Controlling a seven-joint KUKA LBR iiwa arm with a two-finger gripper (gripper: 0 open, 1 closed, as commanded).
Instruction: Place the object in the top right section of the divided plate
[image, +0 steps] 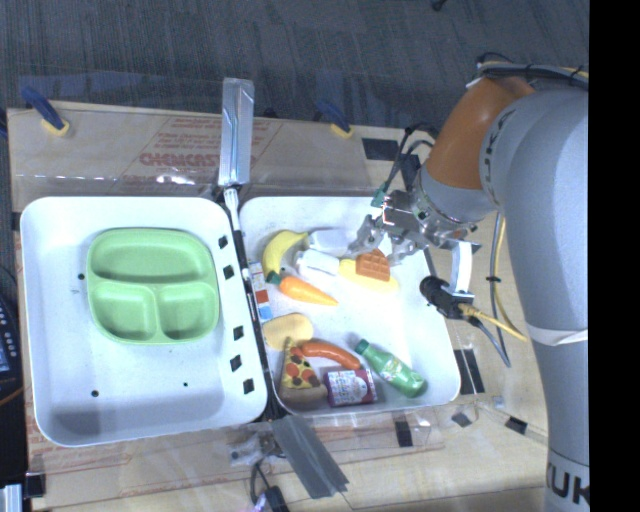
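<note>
Hovering low over the right bin (430, 330), the gripper (385, 240) sits just above a waffle piece (373, 265) among toy food; its grip cannot be judged. A green divided plate (153, 283) waits in the left bin (60, 400).

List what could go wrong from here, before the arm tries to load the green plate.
1. The gripper hangs low over a crowded corner: the waffle, a white piece and the banana lie close together, so it may grab or knock the wrong one.
2. The plate sits in the other bin, beyond the raised divider; a low carry could catch on it.
</note>
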